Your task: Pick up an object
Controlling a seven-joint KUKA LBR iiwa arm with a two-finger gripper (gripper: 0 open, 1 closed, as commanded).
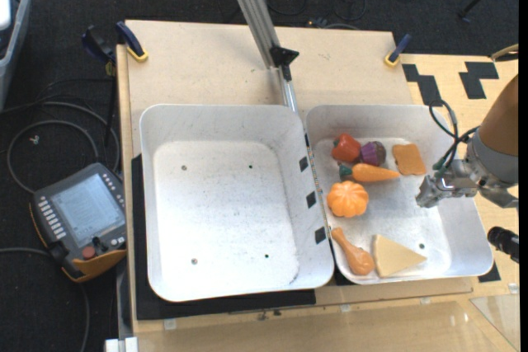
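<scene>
Right bin (462, 255): red pepper (346, 148), purple vegetable (373, 152), carrot (375, 173), orange pumpkin (348, 199), toast slice (408, 159), drumstick (353, 252), cheese wedge (398, 255). Left bin (157, 177): bare white floor. Hand (431, 192): poised over the right bin's right side, just right of the carrot tip; grip state cannot be told. Bench (206, 62): tan board under both bins.

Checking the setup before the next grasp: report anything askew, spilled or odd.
Nothing stands out. The toy foods, including the pumpkin and cheese wedge, lie loose inside the right bin. The end effector is over that bin.
</scene>
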